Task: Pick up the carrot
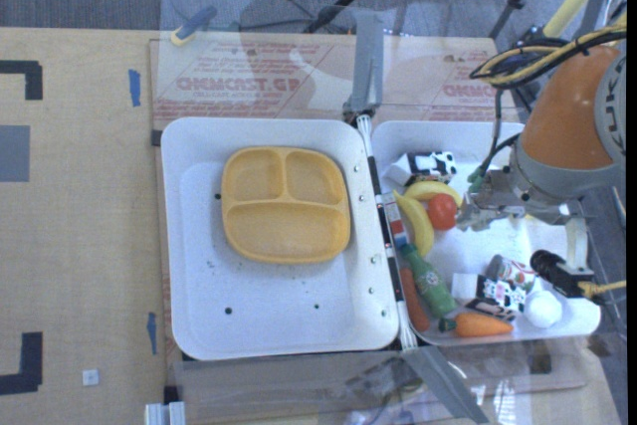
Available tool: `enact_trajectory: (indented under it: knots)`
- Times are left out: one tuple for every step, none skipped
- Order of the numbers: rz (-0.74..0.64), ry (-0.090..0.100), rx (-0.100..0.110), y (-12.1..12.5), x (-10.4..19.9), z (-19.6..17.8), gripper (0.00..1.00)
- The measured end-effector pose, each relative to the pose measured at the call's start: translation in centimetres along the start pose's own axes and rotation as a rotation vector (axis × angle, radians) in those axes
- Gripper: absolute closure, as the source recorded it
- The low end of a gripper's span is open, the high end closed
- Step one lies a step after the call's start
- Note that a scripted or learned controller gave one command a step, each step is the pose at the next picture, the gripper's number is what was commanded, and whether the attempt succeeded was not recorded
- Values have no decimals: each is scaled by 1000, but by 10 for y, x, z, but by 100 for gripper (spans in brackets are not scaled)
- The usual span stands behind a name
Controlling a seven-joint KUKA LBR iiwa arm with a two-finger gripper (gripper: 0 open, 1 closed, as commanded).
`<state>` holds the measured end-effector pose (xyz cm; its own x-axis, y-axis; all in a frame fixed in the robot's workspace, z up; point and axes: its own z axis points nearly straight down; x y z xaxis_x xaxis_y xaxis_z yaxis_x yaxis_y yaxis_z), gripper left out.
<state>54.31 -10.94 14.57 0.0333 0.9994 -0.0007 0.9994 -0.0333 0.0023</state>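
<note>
Wooden tabletop (80,214), two white bins | carrot (484,324) at right bin's (398,136) near edge, beside green bottle (429,282) | claw (476,214) above banana (418,214), grip state unreadable | advice: drop straight, straddle carrot's middle, avoid bottle.

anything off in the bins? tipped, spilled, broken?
Nothing looks spilled or broken. The right bin is crowded: the carrot lies flat along its near wall, touching a green bottle; a banana is farther back. The yellow divided plate sits flat in the left bin. The end effector hovers near the banana.
</note>
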Motion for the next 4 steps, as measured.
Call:
enact_trajectory:
  knots:
    - [220, 0, 0, 6, 40, -57, 100]
    - [510, -1, 1, -9, 55, -81, 100]
    - [741, -1, 2, 18, 95, -38, 100]
    - [521, 1, 9, -3, 41, -38, 100]
